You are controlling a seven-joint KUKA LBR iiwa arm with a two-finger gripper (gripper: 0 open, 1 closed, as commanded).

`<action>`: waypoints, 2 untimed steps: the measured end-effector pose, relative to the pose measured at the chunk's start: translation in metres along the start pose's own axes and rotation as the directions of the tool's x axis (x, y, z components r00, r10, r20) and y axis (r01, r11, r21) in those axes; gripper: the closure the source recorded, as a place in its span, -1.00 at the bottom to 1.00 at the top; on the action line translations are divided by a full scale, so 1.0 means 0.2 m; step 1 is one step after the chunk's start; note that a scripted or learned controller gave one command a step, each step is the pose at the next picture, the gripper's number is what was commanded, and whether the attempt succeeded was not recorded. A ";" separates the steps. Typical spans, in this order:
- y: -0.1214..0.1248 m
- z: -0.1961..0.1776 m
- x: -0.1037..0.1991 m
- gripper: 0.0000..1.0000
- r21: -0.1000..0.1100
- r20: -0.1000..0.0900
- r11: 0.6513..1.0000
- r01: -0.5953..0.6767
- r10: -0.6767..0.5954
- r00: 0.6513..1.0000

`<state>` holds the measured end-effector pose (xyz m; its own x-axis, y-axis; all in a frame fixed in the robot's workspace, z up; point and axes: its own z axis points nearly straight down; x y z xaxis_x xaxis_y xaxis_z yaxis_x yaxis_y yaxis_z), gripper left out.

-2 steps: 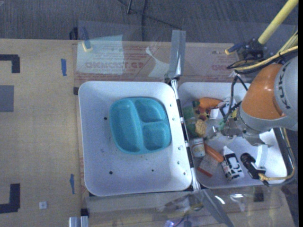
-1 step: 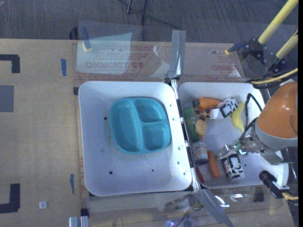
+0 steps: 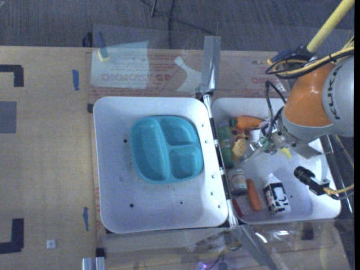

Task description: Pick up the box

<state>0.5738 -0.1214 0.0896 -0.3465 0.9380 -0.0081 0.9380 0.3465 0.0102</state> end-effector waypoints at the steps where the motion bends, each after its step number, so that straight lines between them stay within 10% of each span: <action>1: -0.37 -0.01 0.14 -1.00 -0.001 -0.001 0.997 -0.080 0.080 0.997; 2: -0.38 -0.04 0.12 1.00 0.000 0.007 0.996 -0.084 0.084 0.996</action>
